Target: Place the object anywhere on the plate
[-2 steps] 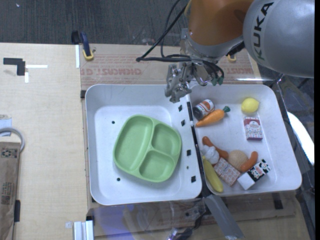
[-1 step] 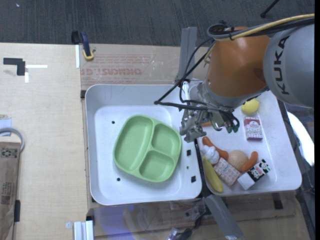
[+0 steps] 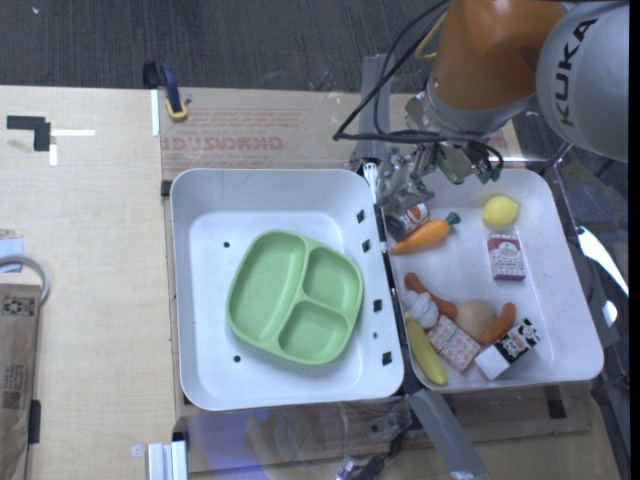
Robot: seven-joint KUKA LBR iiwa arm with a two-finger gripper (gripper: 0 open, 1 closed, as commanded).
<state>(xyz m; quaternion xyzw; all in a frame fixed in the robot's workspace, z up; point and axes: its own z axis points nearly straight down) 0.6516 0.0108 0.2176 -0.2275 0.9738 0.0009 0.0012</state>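
- Gripper (image 3: pixel 408 190) hangs low over the far-left corner of the right bin (image 3: pixel 560 363), under the orange band of the arm (image 3: pixel 500 48); its metal parts blur together there, so whether it is open or closed cannot be told, and nothing is plainly seen held in it.
- Carrot (image 3: pixel 424 234), a small orange toy with a green top, lies just near and right of the gripper on the bin floor, its tip pointing left toward the bin wall. I judge it the likeliest object for this step, though that is a guess from its closeness.
- It looks like light, hard plastic: stiff, smooth, somewhat slippery, not fragile. Its taper means a pinch near the tip could squirt it out; the thicker middle, taken across its width, seems the safer hold.
- Further off in the same bin sit a yellow lemon (image 3: pixel 500 210), a small red carton (image 3: pixel 507 258) and a cluster of toy food (image 3: pixel 460 333) at the near side.
- Plate (image 3: pixel 295 296), pale green with three compartments, rests in the middle of the left bin (image 3: pixel 195 268), bare of objects, well apart from the carrot.
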